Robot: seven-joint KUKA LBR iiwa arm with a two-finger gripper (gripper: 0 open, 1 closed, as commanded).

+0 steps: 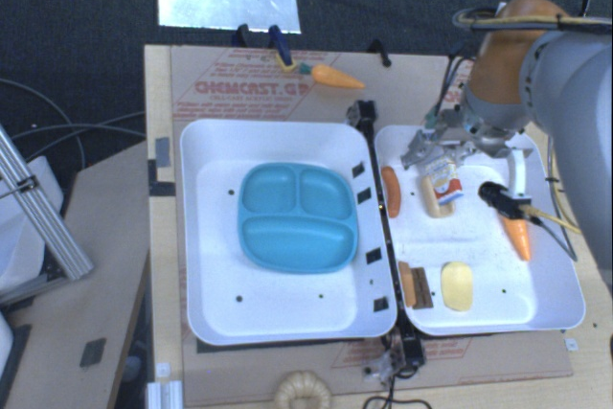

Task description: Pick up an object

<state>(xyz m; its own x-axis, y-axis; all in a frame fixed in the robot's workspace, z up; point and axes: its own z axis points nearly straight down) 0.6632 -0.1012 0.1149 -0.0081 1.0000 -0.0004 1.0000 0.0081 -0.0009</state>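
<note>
Gripper (428, 147) hovered just far of the small bottle (442, 193); bottle's long axis ran near-far. Couldn't tell its opening.

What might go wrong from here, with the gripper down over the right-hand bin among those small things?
1. The gripper hangs just above a small labelled container that seems to lie tilted in the right bin. Closing on it off-centre might nudge it aside rather than catch it.
2. The reddish sausage lies right along the bin's left wall, so a try there may well strike the wall.
</note>
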